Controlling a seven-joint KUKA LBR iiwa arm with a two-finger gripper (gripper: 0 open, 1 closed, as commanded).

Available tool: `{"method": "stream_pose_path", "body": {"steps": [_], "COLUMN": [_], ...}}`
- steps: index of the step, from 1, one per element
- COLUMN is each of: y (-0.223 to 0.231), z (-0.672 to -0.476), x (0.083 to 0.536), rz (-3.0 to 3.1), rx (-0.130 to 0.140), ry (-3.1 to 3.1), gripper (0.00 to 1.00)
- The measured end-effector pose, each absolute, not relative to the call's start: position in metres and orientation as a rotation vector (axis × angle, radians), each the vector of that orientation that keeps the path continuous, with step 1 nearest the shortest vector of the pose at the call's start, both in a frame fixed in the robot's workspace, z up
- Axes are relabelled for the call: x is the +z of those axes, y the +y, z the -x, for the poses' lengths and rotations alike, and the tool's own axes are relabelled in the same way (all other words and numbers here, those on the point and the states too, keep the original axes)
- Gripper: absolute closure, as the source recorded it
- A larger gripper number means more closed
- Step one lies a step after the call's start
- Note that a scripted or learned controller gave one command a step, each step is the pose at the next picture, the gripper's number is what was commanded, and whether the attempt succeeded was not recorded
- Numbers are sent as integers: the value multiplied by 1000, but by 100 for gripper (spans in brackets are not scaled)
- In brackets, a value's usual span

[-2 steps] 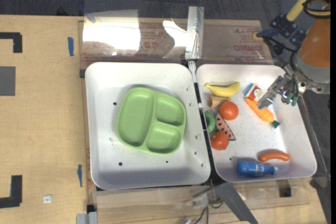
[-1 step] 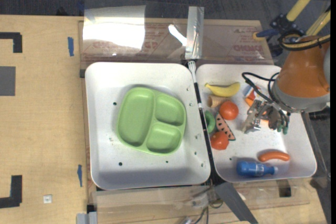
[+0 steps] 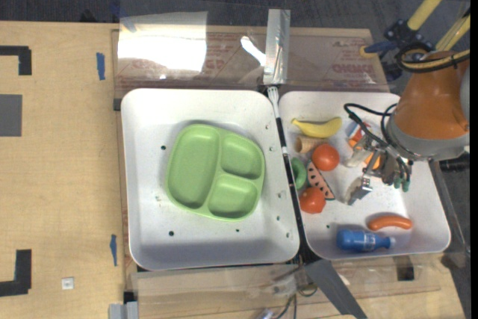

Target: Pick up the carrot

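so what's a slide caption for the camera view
Arm's hand hovers in the right bin above the carrot, beside banana and blue bottle; green plate sits left.

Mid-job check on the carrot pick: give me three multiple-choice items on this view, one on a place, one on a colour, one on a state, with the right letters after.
1. Where does the carrot lie?
A. On the green plate
B. In the right bin, near its front edge
C. On the wooden bench outside the bins

2. What colour is the bottle lying in front of the carrot?
A. Blue
B. Yellow
C. White

3. What is the state of the divided plate in the left bin?
A. It bears the banana
B. It is flipped upside down
C. It lies face up with nothing in its compartments

Answers: 1 B, the orange carrot rests on the right bin floor just behind the bottle. 2 A, its body is plainly blue. 3 C, all compartments show bare green; the banana lies in the right bin.
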State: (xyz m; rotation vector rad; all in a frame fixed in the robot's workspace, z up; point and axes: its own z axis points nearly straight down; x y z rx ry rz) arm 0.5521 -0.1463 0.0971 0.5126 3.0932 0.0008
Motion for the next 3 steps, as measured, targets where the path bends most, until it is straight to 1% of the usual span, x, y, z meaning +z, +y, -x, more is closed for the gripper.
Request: {"method": "stream_pose_path", "body": {"steps": [1, 2, 3], "y": [-145, -145, -92], "z": [-582, -586, -576], "x": [89, 103, 217], "rz": [-651, -646, -751], "rx": [1, 1, 7], "ry": [3062, 3049, 3032], "gripper": [0, 100, 100]}}
